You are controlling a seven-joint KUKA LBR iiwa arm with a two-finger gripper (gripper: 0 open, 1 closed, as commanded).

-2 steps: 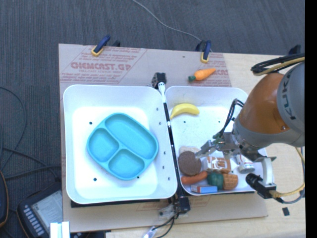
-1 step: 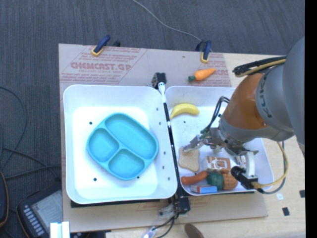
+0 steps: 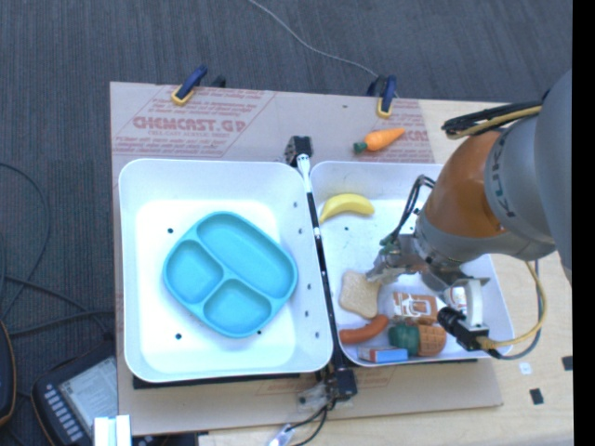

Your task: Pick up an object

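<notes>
Orange-banded, the arm hangs over the right bin (image 3: 502, 277) in the camera view, its gripper (image 3: 390, 266) low beside the bread slice (image 3: 358, 294) — whether it is open or closed, I cannot tell, and nothing shows in its grasp. The slice lies just down-left of it; the banana (image 3: 346, 207) lies farther up-left, long axis roughly crosswise.

yellow banana (image 3: 346, 206) lies curved in the right bin's (image 3: 372, 177) far-left corner.
</notes>
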